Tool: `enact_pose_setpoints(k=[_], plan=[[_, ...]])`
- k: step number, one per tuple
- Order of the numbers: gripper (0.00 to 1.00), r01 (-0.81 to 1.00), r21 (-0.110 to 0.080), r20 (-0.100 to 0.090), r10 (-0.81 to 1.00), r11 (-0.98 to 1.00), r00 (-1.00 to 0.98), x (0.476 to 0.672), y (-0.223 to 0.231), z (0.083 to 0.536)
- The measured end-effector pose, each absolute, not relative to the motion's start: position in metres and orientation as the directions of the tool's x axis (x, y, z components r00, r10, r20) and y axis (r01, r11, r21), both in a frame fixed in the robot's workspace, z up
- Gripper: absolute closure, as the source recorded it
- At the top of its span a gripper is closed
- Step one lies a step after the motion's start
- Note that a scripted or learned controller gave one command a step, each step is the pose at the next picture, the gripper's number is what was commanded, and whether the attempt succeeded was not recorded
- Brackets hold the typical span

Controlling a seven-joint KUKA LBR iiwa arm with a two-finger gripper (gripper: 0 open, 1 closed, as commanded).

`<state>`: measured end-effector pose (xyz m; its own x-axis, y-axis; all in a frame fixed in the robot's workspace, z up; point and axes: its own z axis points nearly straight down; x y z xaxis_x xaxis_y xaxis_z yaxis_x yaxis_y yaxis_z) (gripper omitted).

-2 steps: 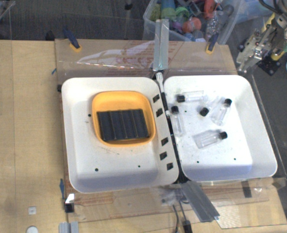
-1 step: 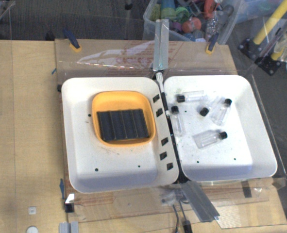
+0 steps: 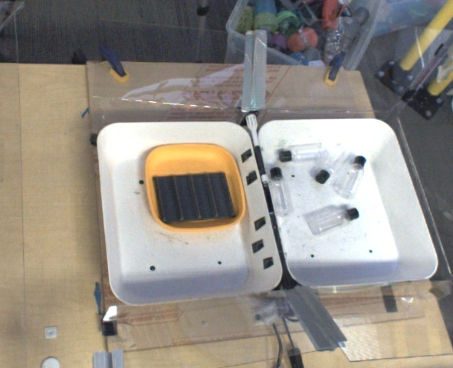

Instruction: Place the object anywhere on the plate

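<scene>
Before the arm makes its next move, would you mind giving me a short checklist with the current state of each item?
1. Plate in place: ok. The orange plate sits in the left bin.
2. Landing spot free: not ok. A black ridged block covers most of the plate, leaving only the rim bare.
3. Objects available: ok. Several clear vials with black caps lie in the right bin.
4. An easy pick: ok. The vial at the front lies apart from the others.
5. Awkward pick: not ok. One vial lies close to the bin's left wall.
6. Anything on the plate from the right bin: not ok, none yet.
</scene>
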<state>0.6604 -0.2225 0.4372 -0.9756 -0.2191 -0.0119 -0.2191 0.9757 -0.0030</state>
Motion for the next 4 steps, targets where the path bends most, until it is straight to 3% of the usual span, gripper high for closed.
enact_pose_setpoints(k=[2,3,4], plan=[[1.00,-0.645,-0.007,-0.010,-0.645,0.765,-0.764,0.6682,-0.2214,0.4371],[1.00,-0.881,-0.008,-0.007,-0.881,0.474,-0.474,0.6681,-0.2213,0.4366],[1.00,-0.979,-0.009,-0.005,-0.979,0.202,-0.202,0.6681,-0.2212,0.4363]])
